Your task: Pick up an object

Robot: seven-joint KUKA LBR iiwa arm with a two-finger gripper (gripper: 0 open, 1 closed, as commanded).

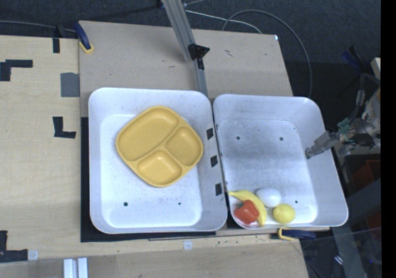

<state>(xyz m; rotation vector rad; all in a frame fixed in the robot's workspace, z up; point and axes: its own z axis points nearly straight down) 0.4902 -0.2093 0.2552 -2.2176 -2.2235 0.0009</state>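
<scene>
A small cluster of objects lies in the front corner of the right bin: a yellow banana, a red piece against it, a white egg-shaped object and a round yellow one. In the left bin a yellow divided plate lies flat. My gripper reaches in from the right and hovers at the right bin's right rim, well behind the cluster and apart from it. Nothing is seen held in it.
A slanted grey metal pole crosses the bench behind the bins, ending at a black clamp. Thin cables loop behind the right bin. Black clips sit on the seam between the bins.
</scene>
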